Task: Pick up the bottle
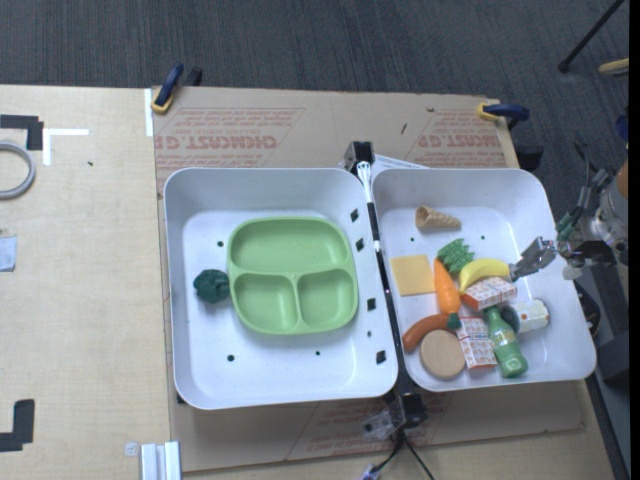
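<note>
Dark carpet beyond, cardboard-topped bench below, two white bins side by side. In the left bin: green divided tray, broccoli just beside it. In the right bin: green bottle lying flat near the front right corner, neck toward the middle, touching a small carton and near a white block. Probably light, rigid, slick plastic; best taken across the body. Crowded by banana, carrot, sausage, round cookie. Gripper above the bin's right side, near the banana, nothing held; jaw state cannot be told.
</note>
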